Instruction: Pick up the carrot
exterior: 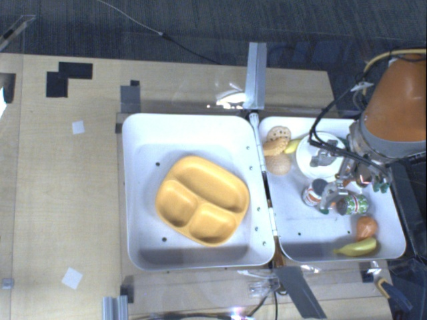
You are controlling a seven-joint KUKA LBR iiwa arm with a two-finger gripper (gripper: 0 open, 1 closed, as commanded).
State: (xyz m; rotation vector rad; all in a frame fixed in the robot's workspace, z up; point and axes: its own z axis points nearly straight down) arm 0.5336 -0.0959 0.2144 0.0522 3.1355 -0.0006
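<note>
— Where is the carrot lying?
— In the right bin, near its front corner, touching a banana.
— And the gripper?
— It is hanging just beside the carrot; whether it is gripping, I cannot tell.

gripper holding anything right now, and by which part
Cannot be told. The gripper is low in the right bin, over a cluster of small items, but the view is too cluttered to show a hold.
</note>
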